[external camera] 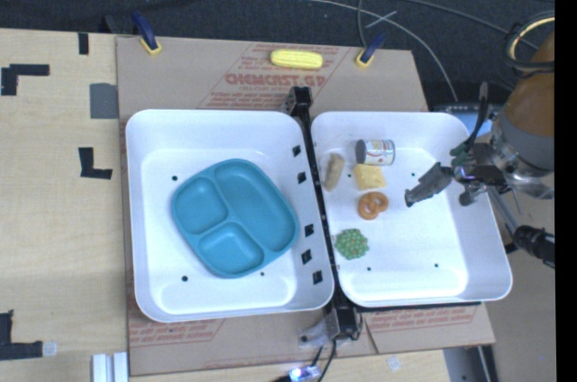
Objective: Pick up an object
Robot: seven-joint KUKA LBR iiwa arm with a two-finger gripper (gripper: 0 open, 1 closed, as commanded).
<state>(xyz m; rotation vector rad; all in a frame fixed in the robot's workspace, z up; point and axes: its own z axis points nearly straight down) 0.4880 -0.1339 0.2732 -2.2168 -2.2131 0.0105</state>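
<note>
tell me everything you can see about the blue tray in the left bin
The blue tray is a rounded-rectangle plate with three compartments, one long one along one side and two smaller ones beside it, split by raised ridges. It looks like smooth matte plastic, light blue throughout. It lies flat and face up on the floor of the left bin, turned at a slant to the bin's walls and roughly central. Nothing rests in its compartments, and nothing but the bin floor touches it.
</note>
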